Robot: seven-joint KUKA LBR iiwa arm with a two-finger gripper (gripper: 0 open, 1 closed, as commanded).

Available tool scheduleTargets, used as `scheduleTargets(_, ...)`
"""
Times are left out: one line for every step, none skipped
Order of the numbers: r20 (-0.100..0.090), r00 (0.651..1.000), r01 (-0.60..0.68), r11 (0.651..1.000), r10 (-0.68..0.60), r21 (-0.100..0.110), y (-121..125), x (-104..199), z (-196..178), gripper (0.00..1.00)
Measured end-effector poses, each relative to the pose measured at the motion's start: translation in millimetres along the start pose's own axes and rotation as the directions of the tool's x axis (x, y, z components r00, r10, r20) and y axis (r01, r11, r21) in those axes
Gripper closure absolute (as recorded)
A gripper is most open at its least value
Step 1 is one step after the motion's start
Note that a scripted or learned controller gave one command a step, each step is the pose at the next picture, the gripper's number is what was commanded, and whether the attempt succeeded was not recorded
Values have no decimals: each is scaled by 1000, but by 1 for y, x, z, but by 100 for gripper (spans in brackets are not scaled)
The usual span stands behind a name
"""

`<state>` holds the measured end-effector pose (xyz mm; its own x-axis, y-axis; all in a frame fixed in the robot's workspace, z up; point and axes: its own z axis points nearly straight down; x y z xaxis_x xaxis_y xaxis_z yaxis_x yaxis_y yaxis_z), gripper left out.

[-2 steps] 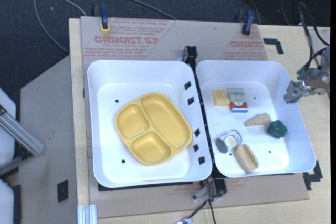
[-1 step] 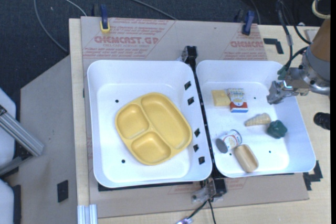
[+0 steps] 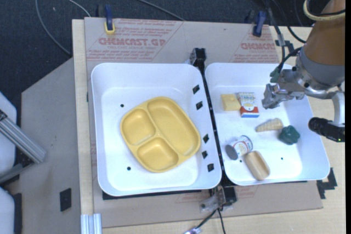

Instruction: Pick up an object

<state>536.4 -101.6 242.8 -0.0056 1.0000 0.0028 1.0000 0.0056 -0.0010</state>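
At right of frame the gripper (image 3: 272, 97), its opening not discernible, is seen above the small carton (image 3: 248, 104), judged light, stiff, best taken across its narrow sides.

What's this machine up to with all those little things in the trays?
A robot arm reaches in over the right bin, its hand hovering by the upper right of the small objects there: a yellow block, a small carton, a pale wedge, a green lump, a little can and a tan bread-like piece. Its job is to pick one up, but none is lifted yet. The left bin holds a yellow divided plate.
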Motion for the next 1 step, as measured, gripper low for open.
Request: scheduleTargets(1,1000,-2,1000,2,2,-13,52,1,100)
